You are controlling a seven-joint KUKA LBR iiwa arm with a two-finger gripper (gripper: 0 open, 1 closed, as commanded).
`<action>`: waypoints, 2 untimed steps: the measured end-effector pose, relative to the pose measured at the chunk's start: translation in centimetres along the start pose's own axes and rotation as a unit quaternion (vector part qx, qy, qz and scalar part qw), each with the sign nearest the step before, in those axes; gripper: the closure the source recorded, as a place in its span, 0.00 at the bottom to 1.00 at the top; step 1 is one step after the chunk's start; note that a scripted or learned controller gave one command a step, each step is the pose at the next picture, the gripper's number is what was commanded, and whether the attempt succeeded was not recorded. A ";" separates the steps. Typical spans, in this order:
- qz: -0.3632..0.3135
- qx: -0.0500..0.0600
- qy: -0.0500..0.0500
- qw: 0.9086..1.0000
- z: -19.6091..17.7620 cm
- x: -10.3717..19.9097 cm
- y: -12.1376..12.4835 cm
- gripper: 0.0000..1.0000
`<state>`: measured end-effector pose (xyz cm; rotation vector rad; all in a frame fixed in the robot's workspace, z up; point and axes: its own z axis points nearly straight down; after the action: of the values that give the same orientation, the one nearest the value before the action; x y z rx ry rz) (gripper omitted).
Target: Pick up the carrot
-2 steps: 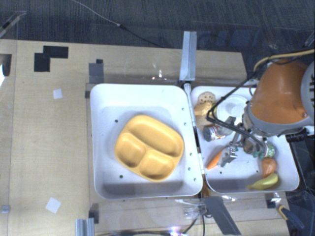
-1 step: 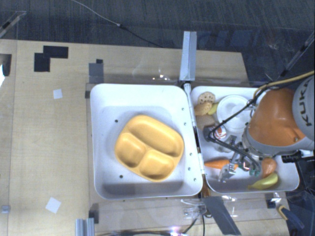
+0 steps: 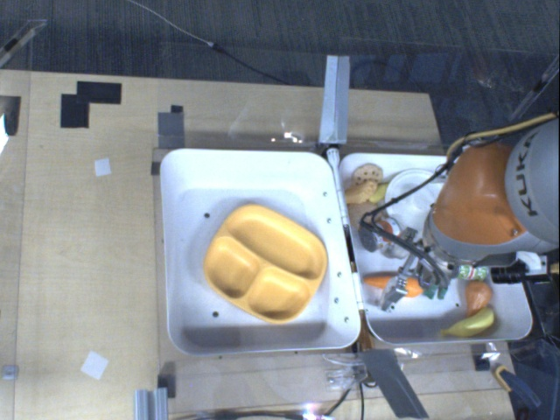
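Observation:
The orange carrot (image 3: 378, 280) lies in the right bin (image 3: 516, 326), near its left wall and towards the front. My gripper (image 3: 405, 284) is low over the carrot's right end, and the grey wrist hides that end. The arm's orange band (image 3: 477, 201) sits above the bin's middle. I cannot tell whether the carrot is between the gripper's tips or just beneath them.
The right bin also holds a yellow banana (image 3: 468, 324) at the front, a reddish item (image 3: 478, 296), a green piece (image 3: 473, 272), a white dish (image 3: 411, 186) and a tan cookie-like item (image 3: 366, 182). A yellow divided plate (image 3: 262, 261) rests in the left bin (image 3: 184, 234).

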<state>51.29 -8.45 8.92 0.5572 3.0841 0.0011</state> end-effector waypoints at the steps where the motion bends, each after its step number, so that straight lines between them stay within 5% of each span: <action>1: -0.004 -0.002 -0.007 1.000 -1.3 -0.4 0.3 1.00; 2: -0.004 -0.002 -0.006 1.000 -1.3 -0.3 0.3 0.00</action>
<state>51.71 -8.28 10.22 0.5425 3.0740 0.0038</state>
